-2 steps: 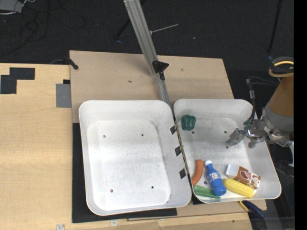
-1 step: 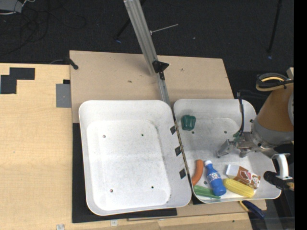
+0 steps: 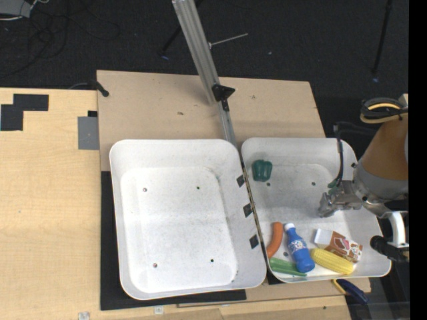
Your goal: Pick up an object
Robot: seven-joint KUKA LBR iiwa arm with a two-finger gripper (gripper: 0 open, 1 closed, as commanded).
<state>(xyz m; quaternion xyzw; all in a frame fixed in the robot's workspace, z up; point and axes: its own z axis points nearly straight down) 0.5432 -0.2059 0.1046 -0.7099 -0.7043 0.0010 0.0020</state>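
The right bin (image 3: 293, 153) holds several small objects. A green pepper-like toy (image 3: 261, 170) lies near its back left. Along its front lie an orange carrot (image 3: 275, 239), a blue and white bottle (image 3: 298, 247), a green pod (image 3: 287, 267), a yellow corn cob (image 3: 333, 261), a small white block (image 3: 322, 236) and a brown and red packet (image 3: 347, 247). My gripper (image 3: 327, 205) hangs low over the right side of this bin, above bare floor just behind the white block. Nothing shows between its fingers.
The left bin (image 3: 133, 157) lies beside the right one, with black clips (image 3: 247, 209) along the shared wall. A slanted metal rail (image 3: 200, 52) rises behind the bins. The arm's orange band (image 3: 390, 152) stands at the right edge.
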